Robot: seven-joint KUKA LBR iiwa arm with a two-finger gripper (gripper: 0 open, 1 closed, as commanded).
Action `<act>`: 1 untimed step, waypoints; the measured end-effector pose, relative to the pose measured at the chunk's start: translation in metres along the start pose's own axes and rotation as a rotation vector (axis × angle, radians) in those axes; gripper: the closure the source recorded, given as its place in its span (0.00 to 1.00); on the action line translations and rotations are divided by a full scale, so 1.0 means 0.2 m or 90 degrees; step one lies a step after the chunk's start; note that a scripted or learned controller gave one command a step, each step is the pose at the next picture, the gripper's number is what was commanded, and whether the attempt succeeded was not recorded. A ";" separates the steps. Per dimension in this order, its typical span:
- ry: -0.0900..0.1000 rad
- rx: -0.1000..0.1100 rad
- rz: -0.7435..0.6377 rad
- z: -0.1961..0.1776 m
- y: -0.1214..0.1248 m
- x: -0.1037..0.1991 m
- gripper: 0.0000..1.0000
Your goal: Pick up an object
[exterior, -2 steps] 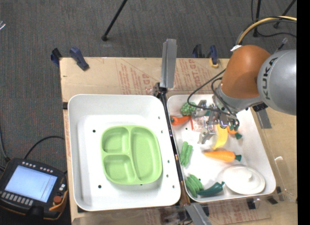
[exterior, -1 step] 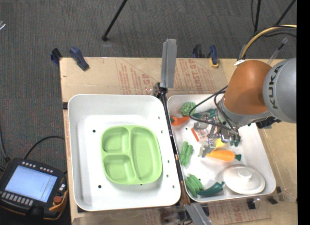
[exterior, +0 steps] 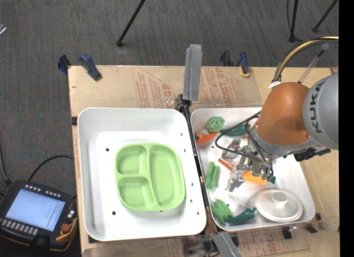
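Observation:
My gripper (exterior: 239,179) hangs low in the right bin (exterior: 306,190), near its middle, below the orange wrist band. An orange piece (exterior: 255,178) lies just right of the fingers and a thin red piece (exterior: 224,164) just left; whether either is touched I cannot tell. Green pea pods (exterior: 212,174) lie left of the gripper. A green broccoli-like toy (exterior: 215,123) and a carrot (exterior: 206,137) sit at the bin's far left corner. More green pods (exterior: 222,210) and a dark green pepper (exterior: 241,216) rest at the near edge.
A white round lid or bowl (exterior: 278,204) sits in the right bin's near right corner. The left bin (exterior: 94,140) holds a light green divided plate (exterior: 150,176). A metal post (exterior: 192,73) stands between the bins at the back. A teach pendant (exterior: 36,213) lies at lower left.

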State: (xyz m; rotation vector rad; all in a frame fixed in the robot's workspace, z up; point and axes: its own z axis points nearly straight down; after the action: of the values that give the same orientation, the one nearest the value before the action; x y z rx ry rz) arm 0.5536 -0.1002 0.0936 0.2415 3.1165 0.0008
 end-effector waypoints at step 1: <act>-0.007 0.000 -0.004 -0.06 0.01 -0.02 1.00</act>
State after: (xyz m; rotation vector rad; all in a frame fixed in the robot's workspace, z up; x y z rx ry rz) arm 0.5572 -0.0993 0.1056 0.2304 3.1070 0.0004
